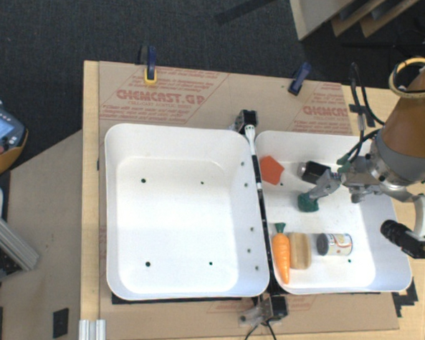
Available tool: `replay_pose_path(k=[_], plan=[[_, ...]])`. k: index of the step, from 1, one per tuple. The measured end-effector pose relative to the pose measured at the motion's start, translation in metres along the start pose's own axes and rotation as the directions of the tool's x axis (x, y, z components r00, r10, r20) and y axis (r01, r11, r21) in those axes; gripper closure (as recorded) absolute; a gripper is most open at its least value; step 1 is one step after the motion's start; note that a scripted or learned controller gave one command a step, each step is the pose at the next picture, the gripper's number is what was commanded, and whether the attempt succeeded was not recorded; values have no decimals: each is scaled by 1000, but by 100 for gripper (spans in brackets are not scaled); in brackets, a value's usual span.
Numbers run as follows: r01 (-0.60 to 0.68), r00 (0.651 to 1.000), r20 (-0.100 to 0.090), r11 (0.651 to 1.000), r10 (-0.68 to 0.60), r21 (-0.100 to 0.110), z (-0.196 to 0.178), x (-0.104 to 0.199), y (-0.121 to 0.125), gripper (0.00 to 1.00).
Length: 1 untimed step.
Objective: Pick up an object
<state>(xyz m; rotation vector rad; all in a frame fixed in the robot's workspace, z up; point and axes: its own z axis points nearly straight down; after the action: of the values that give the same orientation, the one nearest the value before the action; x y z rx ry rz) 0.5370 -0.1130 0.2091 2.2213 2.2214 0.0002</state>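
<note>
We see gripper [319,185] low in right bin [385,280], over green object [309,202]; finger opening unclear, grip unconfirmed; carrot [281,257], can [335,244] lie near front wall, reachable alternatives.

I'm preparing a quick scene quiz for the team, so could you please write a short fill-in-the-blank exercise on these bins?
1. The carrot lies in the ____ bin.
2. The carrot's leafy top is coloured ____.
3. The orange block sits near the bin's ____ wall.
4. The tool is above a small ____ object.

Missing words: right; green; left; green
</note>
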Motion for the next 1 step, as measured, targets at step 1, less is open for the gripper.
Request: replay_pose_path(k=[1], plan=[[0,1000,0,1000,0,1,131,-18,55,0]])
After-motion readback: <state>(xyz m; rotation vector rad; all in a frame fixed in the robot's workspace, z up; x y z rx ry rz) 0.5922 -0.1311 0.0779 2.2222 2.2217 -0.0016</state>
